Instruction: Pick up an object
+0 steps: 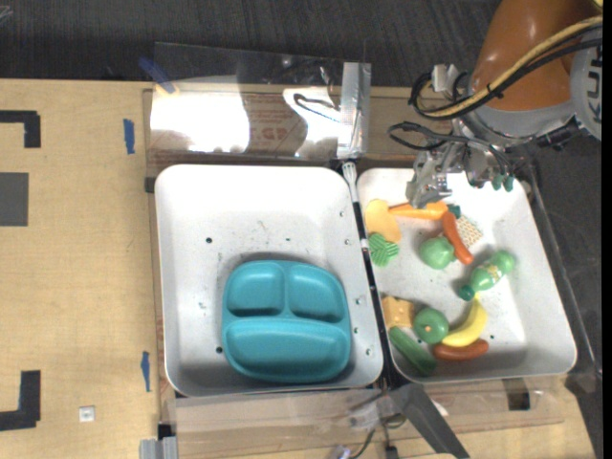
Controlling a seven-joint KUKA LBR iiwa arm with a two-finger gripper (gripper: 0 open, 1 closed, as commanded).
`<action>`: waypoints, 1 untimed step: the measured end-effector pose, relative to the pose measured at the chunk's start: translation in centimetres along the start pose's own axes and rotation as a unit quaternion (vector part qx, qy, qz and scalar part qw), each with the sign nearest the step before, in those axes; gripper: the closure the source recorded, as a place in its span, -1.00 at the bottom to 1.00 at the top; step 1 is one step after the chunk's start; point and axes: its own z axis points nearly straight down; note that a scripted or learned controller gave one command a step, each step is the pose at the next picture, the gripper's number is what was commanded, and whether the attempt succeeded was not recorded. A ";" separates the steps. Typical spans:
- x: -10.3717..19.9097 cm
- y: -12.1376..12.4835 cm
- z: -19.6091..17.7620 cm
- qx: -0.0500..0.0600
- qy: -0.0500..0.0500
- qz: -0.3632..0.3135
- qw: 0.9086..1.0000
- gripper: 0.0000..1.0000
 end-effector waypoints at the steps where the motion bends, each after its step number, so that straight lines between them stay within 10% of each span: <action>1: -0.2 0.1 -1.2 0.000 -0.005 -0.001 1.000 1.00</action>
